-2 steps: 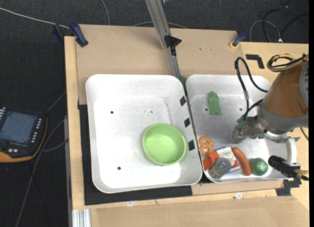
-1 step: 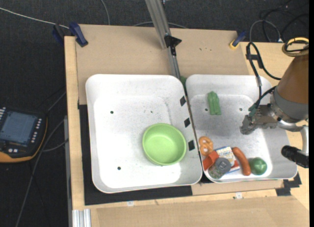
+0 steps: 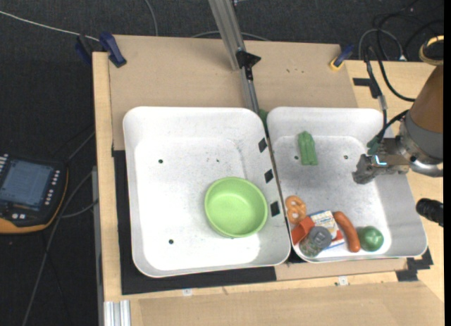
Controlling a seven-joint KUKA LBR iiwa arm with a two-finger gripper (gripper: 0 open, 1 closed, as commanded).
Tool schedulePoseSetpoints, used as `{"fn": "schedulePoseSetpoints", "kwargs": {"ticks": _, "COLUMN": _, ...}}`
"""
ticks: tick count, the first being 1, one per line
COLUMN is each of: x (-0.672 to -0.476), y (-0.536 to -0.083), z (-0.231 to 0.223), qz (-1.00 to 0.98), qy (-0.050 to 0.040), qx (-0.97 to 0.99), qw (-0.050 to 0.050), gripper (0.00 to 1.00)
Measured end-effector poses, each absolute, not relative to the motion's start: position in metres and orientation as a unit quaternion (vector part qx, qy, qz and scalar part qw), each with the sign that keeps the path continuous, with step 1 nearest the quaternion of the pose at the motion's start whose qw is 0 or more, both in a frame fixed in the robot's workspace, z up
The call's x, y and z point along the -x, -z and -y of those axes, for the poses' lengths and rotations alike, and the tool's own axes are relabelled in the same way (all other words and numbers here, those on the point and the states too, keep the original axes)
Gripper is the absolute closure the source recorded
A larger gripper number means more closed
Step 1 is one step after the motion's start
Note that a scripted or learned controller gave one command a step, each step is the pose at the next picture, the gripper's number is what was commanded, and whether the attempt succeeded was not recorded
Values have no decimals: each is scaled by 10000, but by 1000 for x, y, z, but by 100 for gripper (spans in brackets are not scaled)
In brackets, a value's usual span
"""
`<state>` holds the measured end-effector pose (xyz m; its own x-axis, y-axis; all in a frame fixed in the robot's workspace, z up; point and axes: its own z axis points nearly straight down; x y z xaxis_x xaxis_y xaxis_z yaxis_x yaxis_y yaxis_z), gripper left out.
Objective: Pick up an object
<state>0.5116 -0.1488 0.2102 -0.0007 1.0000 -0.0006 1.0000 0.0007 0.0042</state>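
Grey and orange, the arm is hanging its claw [image 3: 366, 170] over the right bin [image 3: 394, 124], near its right wall; I cannot tell its grip. The green block [image 3: 306, 148] is lying to the claw's left, slightly farther back, long axis running near-to-far.

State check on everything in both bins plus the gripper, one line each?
green bowl: upright, left bin, near its right wall
green block: lying flat, alone, upper part of right bin
pretzel: flat, by the divider
sausage: lying, beside the green ball
green ball: resting in the near right corner
carton: lying in the pile
gripper: over right bin, nothing visibly held
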Motion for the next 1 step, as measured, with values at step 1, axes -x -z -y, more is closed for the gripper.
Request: {"fn": "schedulePoseSetpoints", "kwargs": {"ticks": 1, "x": -512, "y": -234, "z": 149, "qz": -7072, "qy": -7, "qx": -7070, "qw": 11, "gripper": 100}}
